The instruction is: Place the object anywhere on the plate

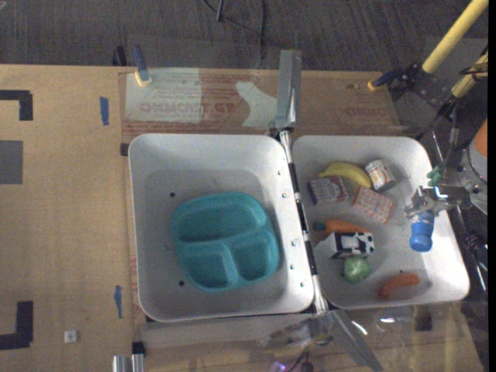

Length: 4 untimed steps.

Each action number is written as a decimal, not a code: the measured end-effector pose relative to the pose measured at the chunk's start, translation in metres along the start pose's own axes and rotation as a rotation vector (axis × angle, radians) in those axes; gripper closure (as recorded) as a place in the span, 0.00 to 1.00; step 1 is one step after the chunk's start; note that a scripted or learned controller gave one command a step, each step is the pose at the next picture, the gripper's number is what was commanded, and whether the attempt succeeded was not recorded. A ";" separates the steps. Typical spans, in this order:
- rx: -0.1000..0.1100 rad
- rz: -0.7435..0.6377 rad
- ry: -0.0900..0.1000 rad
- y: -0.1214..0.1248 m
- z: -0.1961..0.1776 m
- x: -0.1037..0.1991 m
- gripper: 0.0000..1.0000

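Note:
A teal divided plate lies in the left bin. My gripper hangs over the right side of the right bin, coming in from the right edge. Directly below its tip is a small blue cylinder with a pale top, touching or very close to the gripper. I cannot tell whether the cylinder is gripped or resting on the bin floor.
The right bin also holds a banana, a small can, two reddish packets, a carrot, a black-and-white carton, a green item and an orange sausage. A metal divider separates the bins.

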<state>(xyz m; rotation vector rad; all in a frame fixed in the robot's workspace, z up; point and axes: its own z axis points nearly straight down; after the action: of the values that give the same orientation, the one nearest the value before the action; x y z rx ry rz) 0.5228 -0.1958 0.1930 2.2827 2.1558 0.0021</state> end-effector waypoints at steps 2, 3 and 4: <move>-0.002 -0.436 -0.001 0.038 -0.037 0.112 1.00; 0.003 -0.342 0.001 0.010 -0.044 0.127 1.00; -0.003 -0.648 -0.001 0.007 -0.108 0.191 1.00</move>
<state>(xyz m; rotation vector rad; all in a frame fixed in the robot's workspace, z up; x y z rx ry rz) 0.5405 -0.0054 0.3006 1.4757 2.7680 0.0034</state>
